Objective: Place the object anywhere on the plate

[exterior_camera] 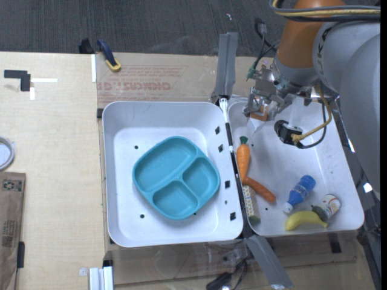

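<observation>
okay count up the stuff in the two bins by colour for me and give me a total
Blue: 2, plate and bottle
Orange: 2, carrot and a second carrot
Yellow: 1, banana
White: 1, small jar
Brownish: 1, flat packet
Total: 7

The blue plate (175, 177) looks like smooth, matt plastic. Both white bins (115, 162) are glossy plastic. The desk (48, 125) is pale, matt wood with brown cardboard (151, 80) on it.
</observation>
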`<state>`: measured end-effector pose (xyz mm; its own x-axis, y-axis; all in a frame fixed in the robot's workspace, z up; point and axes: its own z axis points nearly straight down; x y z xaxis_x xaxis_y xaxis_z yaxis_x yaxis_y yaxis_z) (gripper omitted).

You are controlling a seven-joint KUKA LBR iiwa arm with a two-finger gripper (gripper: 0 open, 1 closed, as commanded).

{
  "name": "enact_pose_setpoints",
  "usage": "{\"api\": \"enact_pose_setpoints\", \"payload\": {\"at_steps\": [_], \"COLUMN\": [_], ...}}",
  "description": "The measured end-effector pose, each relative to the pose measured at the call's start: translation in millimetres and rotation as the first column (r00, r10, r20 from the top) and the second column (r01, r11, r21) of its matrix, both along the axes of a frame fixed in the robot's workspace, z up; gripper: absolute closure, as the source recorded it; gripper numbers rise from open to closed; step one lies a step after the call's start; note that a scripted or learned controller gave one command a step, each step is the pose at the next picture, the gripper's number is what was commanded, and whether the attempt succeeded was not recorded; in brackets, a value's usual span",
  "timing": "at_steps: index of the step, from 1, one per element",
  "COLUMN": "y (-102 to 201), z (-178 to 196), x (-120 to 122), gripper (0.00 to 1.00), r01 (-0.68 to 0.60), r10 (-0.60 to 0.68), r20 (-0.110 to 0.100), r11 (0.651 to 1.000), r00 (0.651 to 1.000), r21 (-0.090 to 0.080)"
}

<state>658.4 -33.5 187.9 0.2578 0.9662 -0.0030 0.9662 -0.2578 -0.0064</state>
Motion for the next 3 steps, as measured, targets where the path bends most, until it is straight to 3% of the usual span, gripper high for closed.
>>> {"api": "enact_pose_setpoints", "payload": {"at_steps": [1,2,3], "y": [71,96,149], "z": [0,12,18], "x": [-47,-37,-89], "gripper": [1.00,1.00,1.00], "r01": [-0.001,0.290,0.298], "r10": [0.001,-0.290,-0.298], "r20": [0.000,0.003,0.000], "r11": [1.000,0.957,0.955], "r00": [1.000,0.957,0.955], "r21": [-0.001,-0.002,-0.004]}}
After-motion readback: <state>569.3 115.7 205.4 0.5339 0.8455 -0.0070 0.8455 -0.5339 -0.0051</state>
